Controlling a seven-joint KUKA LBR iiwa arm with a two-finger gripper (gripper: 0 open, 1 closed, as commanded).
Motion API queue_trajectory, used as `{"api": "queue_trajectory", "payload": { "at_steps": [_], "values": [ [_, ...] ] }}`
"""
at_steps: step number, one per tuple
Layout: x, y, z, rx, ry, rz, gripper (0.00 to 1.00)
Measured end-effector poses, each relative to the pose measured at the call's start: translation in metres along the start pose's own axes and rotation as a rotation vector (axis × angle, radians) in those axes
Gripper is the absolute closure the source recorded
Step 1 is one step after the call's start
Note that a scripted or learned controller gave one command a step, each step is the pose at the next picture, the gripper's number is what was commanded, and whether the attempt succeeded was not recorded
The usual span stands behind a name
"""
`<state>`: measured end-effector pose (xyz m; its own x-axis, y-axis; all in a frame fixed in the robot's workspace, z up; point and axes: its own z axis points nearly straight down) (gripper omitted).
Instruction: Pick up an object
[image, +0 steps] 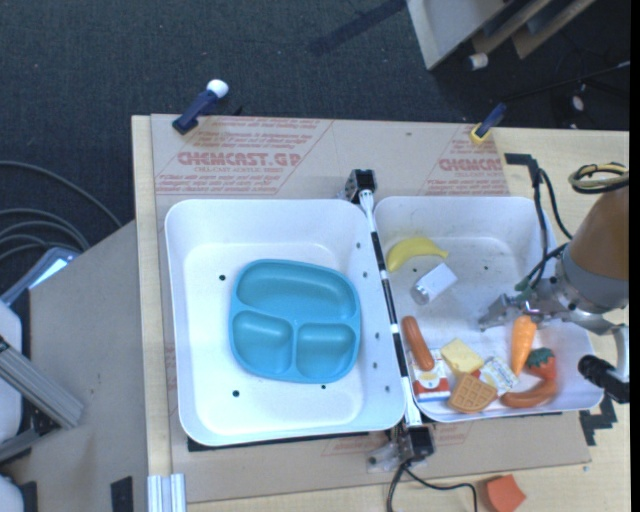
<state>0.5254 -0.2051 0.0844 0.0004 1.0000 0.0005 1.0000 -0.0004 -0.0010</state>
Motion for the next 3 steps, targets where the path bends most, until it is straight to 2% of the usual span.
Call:
{"api": "queue_trajectory", "payload": {
  "at_steps": [1,2,3],
  "values": [
    [0.0,0.0,-0.01,-0.001,-0.001,0.0,1.0],
    [0.102,-0.047,-0.058,0.002,0.002,-0.001,1.0],
    [0.187,-0.046,-0.169,0.0,0.0,-0.001,1.0]
  ]
}}
